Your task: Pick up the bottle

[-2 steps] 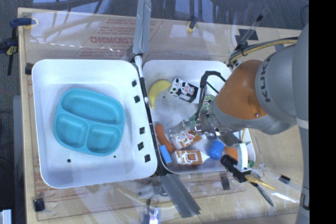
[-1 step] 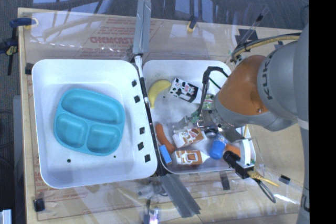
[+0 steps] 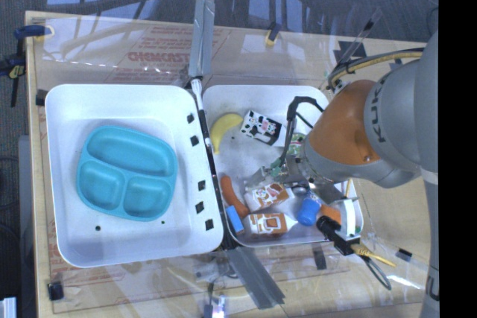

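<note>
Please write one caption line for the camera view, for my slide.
KUKA arm reaching into the cluttered right bin; blue divided tray in the left bin.

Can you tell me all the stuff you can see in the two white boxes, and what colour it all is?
left bin: 1, white, left half of the bench
divided plate: 1, light blue, lying in the left bin
right bin: 1, white, beside the left bin
banana: 1, yellow, upper left of the right bin
small carton: 1, white with black patches, right of the banana
carrot-like piece: 1, orange, lower left of the right bin
packets: 2, brown and white, bottom of the right bin
bottle: 1, blue, lower right of the right bin
arm: 1, grey with orange band, reaching over the right bin
gripper: 1, dark, low among the right bin's things
</note>
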### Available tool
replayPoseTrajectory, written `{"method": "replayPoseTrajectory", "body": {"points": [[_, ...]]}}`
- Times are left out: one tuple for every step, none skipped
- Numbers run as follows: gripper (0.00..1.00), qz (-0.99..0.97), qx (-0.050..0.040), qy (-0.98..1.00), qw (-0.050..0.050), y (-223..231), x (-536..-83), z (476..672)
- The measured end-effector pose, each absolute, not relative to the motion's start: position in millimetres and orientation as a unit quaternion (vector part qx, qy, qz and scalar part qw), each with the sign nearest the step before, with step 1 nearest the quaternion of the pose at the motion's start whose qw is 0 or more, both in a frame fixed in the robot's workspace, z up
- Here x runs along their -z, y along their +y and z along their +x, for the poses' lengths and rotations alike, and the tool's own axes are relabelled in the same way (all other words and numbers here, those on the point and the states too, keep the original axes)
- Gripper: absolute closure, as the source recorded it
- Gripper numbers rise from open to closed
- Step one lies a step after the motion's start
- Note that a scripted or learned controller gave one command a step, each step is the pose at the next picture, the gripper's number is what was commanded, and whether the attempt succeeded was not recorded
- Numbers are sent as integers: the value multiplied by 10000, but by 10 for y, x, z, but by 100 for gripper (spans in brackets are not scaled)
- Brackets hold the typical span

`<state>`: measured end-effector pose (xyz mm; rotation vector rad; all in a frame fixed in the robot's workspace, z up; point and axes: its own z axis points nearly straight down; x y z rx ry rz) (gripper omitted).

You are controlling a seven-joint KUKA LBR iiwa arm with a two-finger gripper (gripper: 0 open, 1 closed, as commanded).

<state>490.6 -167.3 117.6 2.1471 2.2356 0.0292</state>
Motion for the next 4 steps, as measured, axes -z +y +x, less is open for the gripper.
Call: {"method": "replayPoseTrajectory", "body": {"points": [[0,6795,3,7337,4,-2108,-2359,4789],[0,6832,10,7303,-19,-2095,-1777,4768],[0,6830,-50,7304,65,-2106,-1125,4829],[0,6773,2,7357,-2,-2111,-2027,4773]]}}
